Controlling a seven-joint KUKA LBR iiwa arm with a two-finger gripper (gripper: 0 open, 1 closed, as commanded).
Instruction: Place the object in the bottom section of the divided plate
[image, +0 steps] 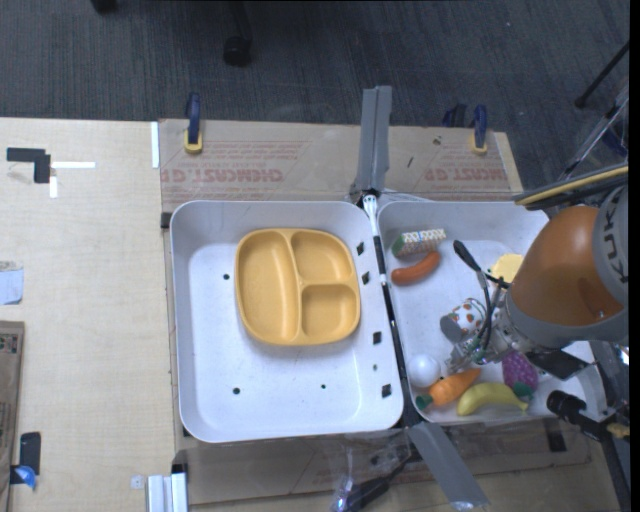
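Plate (297, 285): one; bins (200, 330): two

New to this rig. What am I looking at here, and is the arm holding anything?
One fixed camera looks down on a bench with two white bins. The grey and orange robot arm reaches in from the right; its gripper hangs low over the right bin, among toy food: a sausage, a carrot, a banana, purple grapes, a white ball. I can't tell if it holds anything. The left bin holds a yellow divided plate.
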